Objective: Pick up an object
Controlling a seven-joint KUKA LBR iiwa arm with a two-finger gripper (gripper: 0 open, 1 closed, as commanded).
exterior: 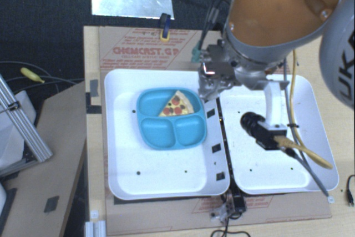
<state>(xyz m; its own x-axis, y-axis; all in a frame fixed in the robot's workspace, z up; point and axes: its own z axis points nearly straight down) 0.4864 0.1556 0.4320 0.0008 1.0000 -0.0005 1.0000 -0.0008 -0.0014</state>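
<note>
A blue divided plate (169, 125) lies in the left white bin (127, 175). A toy pizza slice (177, 104) rests in the plate's far right compartment. My gripper (207, 90) hangs below the orange-banded wrist, over the strip between the two bins, just right of the pizza slice and at the plate's far right corner. From this angle it is not visible whether it touches the plate. Nothing can be seen held in it.
The right white bin (266, 175) sits beside the left one. A white bracket with a black cylinder (256, 125) and yellowish cables (302, 150) hangs over it. The large arm body (283, 3) covers the far right. Cardboard (144, 50) underlies both bins.
</note>
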